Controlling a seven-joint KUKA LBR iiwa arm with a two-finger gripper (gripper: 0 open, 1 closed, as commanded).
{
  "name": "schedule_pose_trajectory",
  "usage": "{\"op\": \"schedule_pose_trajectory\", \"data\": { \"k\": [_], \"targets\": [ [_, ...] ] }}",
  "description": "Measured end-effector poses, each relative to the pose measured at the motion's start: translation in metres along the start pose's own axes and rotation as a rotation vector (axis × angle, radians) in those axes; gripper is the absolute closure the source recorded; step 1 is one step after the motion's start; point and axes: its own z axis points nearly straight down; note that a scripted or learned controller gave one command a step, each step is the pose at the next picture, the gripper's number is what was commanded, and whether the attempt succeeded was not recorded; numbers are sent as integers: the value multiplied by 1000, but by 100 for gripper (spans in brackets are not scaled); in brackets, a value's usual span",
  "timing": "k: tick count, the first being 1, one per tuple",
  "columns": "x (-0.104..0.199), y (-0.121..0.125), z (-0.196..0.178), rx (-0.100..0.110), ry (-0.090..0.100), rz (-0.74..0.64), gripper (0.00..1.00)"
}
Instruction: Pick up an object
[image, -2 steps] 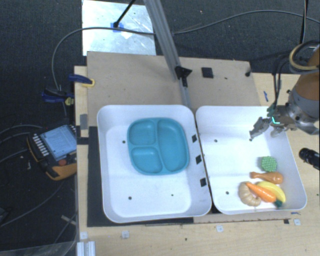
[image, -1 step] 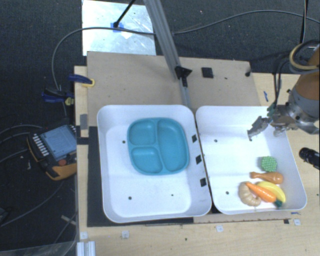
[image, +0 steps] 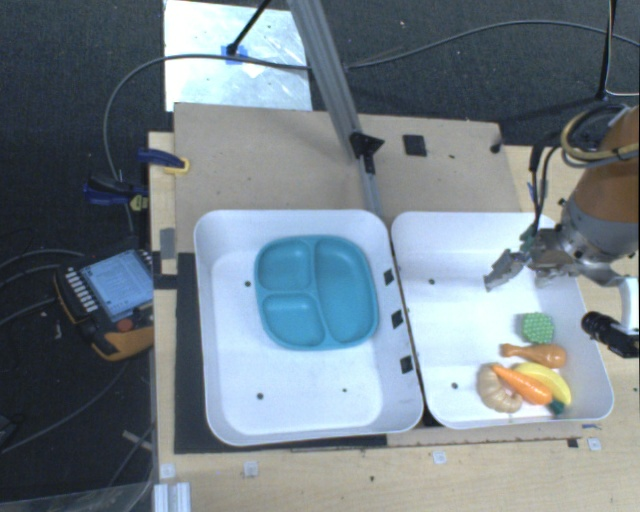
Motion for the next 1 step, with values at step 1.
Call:
{"op": "schedule_pose_trajectory", "data": {
  "k": [1],
  "targets": [
    [-4,7,46,1,0,1,0]
  ]
}}
